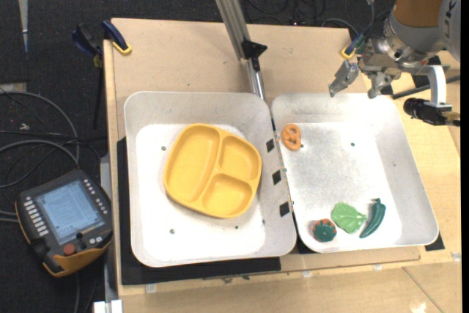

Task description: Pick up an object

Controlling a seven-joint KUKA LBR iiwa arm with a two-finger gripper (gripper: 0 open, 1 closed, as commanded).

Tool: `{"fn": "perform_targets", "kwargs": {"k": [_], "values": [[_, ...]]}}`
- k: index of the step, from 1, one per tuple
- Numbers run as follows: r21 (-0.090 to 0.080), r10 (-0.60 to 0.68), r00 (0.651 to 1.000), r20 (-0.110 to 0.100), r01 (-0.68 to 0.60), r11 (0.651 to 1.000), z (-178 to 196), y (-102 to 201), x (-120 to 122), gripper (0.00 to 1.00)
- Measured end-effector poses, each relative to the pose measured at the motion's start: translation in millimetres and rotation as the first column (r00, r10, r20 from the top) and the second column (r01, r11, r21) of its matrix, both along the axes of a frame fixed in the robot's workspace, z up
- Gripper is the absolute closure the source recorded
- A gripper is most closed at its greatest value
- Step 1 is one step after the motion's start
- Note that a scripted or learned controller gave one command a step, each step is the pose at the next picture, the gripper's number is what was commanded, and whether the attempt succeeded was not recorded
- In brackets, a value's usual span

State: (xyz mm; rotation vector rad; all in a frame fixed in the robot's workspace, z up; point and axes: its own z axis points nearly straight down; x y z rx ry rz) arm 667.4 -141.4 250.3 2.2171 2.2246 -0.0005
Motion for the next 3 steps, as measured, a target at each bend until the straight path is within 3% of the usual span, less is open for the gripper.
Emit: {"fn": "perform_targets", "kwargs": {"k": [1, 3], "values": [[0.0, 0.0, 1.0, 0.0, 0.0, 1.0, 0.0, -0.1, 0.0, 0.0], [0.001, -0.001, 1.0, -0.005, 0.001, 1.0, -93.6, 7.3, -4.1, 0.0]]}}
